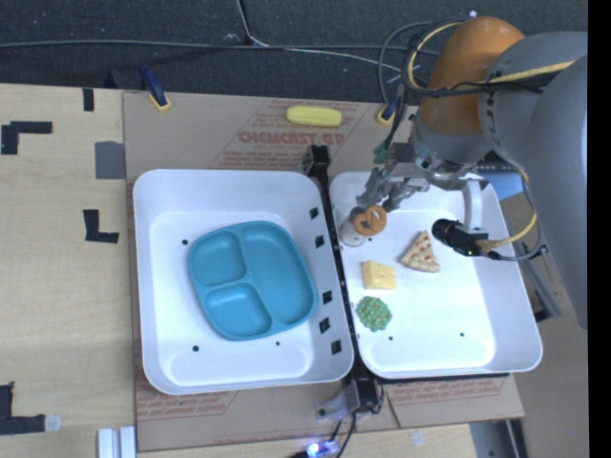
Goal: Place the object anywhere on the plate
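Note:
A blue three-compartment plate (pixel 250 280) lies in the left bin (pixel 162 198) with nothing on it. In the right bin (pixel 496 342), a small brown ring-shaped donut (pixel 368 222) sits near the left wall, at the back. My gripper (pixel 375 202) points down just above and behind the donut, its tip touching or nearly touching the donut's top edge. The arm's wrist (pixel 449 146) hides the bin's far right corner.
In the right bin there are also a pizza slice (pixel 419 253), a yellow cheese block (pixel 379 276) and a green broccoli piece (pixel 373 313). A yellow banana-like object (pixel 313 115) lies on the cardboard behind the bins. A black divider (pixel 329 246) runs between the bins.

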`<state>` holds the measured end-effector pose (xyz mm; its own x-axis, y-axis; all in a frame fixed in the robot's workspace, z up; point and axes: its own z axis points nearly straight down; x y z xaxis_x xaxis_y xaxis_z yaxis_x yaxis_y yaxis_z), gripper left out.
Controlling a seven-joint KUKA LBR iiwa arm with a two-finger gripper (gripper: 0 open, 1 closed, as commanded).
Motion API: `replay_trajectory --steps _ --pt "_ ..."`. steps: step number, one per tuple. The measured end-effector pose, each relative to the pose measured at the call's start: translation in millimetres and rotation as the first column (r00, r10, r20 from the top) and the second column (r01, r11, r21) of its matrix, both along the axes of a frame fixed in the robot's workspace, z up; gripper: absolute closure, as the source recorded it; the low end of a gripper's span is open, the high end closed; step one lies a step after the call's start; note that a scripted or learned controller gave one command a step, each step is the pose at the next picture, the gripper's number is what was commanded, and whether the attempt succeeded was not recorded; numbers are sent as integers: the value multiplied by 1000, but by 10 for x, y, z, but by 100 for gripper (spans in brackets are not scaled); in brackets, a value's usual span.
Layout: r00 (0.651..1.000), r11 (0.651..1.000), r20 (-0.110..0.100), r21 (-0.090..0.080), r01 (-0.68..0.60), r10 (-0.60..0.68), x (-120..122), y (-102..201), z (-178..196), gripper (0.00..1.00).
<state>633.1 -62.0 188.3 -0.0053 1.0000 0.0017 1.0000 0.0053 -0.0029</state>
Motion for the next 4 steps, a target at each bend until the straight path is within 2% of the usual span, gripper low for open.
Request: replay_trajectory --steps 1,3,4 --pt "1000 1000 0 0 -1 1 -125 586 -19 100" --pt "1000 1000 2 0 -2 2 -335 1540 263 100" --pt "1000 1000 -1 -1 -2 2 -546 2082 203 100"
